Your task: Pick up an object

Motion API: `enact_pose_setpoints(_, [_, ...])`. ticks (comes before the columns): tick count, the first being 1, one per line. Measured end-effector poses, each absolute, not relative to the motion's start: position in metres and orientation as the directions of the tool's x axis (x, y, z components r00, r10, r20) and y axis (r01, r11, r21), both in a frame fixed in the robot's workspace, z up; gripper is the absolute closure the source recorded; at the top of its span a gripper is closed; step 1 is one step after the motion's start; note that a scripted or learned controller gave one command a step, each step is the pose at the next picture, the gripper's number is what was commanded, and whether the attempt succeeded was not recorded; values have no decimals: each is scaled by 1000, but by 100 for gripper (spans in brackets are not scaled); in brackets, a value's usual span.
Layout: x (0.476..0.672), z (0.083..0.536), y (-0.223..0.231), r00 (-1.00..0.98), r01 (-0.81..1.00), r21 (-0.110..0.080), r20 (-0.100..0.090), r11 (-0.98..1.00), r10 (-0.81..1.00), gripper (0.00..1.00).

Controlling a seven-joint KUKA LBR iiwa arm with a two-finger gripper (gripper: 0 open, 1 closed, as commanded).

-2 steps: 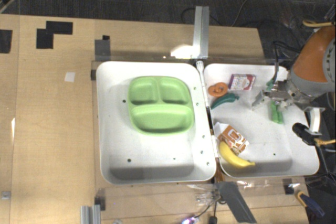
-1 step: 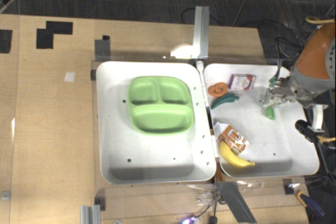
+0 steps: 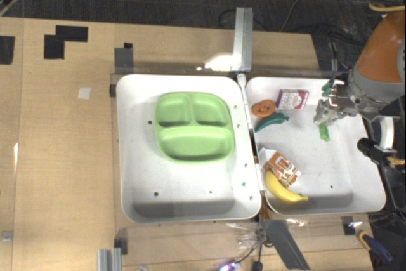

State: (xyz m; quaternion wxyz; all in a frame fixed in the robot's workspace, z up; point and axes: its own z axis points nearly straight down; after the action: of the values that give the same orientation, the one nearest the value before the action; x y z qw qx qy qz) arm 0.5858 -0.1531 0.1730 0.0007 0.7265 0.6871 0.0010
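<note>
I am watching the arm reaching in from the right side of the frame. Its gripper is hanging over the upper right part of the right bin. A small green thing is sitting just under the gripper tips. I am not sure if the gripper is touching it or squeezing it, so I cannot tell if it has hold of anything.

I am thinking this is the grabbing step, with the gripper low in the bin at that green thing. Next, I am guessing the arm needs to close on it well and lift straight up, so it does not slip out.

More things are lying in the right bin. A purple and white packet is near the top. An orange round thing and a dark green piece are resting beside it, toward the left wall. A banana is lying at the bottom left, with an orange snack pack touching it from above.

A green tray is sitting in the left bin.

The gripper is small and blurry, and the arm is cut off at the right edge. The little green thing is hard to name.
</note>
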Motion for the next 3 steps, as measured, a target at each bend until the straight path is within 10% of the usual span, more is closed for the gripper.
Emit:
enact_pose_setpoints(2, [509,157,-97,-400,917,2,0,400,917,100])
enact_pose_setpoints(3, [523,183,-66,-338,941,2,0,338,941,100])
